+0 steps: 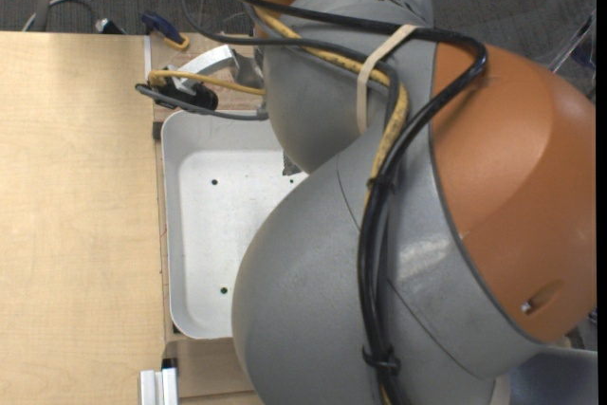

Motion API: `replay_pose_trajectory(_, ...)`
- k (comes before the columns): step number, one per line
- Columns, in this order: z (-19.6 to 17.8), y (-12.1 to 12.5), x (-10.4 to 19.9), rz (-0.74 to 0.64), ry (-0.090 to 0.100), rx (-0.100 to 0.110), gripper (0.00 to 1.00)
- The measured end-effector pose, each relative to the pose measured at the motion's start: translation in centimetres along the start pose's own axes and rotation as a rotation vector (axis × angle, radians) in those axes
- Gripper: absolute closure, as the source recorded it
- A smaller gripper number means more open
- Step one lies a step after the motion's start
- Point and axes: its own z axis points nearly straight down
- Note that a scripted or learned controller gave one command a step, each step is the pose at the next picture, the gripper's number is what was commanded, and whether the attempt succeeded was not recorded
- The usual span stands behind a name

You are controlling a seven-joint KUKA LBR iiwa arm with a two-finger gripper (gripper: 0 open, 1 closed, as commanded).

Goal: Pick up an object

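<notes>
Across most of the camera view the grey arm with orange bands (pixel 398 204) is spread, hiding its gripper, so whether anything is held cannot be told. Beneath it a shallow white plastic bin (pixel 204 232) is partly seen. No object to pick, nor its long axis, can be made out. A descent is best aimed only once a target is confirmed.
</notes>
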Motion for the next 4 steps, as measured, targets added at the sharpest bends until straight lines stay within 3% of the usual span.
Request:
replay_pose_trajectory(1,8.7,7.0,-13.1,-0.149,-0.002,0.001,0.00)
replay_pose_trajectory(2,17.2,3.9,-13.0,0.056,0.000,0.003,0.00)
replay_pose_trajectory(3,16.5,4.0,-13.1,0.053,-0.006,0.000,1.00)
replay_pose_trajectory(4,1.8,4.0,-14.3,-0.354,0.001,0.001,1.00)
